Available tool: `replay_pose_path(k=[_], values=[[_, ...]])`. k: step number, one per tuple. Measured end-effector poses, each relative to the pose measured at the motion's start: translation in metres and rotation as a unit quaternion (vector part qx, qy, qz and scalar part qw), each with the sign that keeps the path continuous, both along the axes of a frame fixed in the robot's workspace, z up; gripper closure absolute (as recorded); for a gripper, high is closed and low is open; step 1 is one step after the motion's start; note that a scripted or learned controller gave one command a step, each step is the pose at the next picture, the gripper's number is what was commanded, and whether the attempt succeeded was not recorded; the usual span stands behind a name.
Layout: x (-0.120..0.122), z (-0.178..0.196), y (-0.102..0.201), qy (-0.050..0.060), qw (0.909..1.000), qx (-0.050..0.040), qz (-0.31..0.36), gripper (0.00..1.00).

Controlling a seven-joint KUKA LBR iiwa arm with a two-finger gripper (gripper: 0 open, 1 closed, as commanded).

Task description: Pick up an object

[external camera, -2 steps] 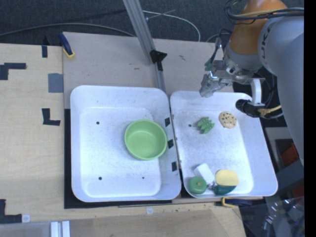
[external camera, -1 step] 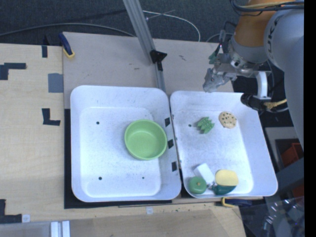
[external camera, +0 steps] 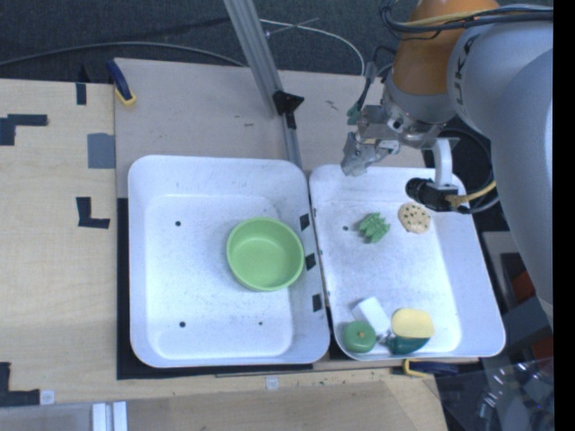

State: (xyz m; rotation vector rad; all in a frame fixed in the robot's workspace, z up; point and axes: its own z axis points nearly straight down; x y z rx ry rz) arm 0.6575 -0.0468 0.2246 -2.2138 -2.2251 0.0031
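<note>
At the right bin's (external camera: 467, 277) near edge lie a green round piece (external camera: 359, 337), a white block (external camera: 371, 312) and a yellow piece (external camera: 412, 322), bunched together. Farther in – a green leafy toy (external camera: 373, 227), long axis slanting up-right, beside a speckled cookie (external camera: 413, 217). The left bin (external camera: 162, 241) holds a green bowl (external camera: 264, 254). The gripper (external camera: 357, 163) hangs over the far rim; I cannot tell its fingers' state.

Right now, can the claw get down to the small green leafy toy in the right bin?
Probably yes. The claw hangs over the right bin's far edge, and the green leafy toy lies apart from the cookie, with nothing over it.
</note>
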Motion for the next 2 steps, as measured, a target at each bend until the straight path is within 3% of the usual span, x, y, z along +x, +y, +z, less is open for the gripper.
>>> replay_pose_path(k=[2], values=[[-0.025,0.011,0.104,-0.001,1.0,0.0009,0.001,1.0]])
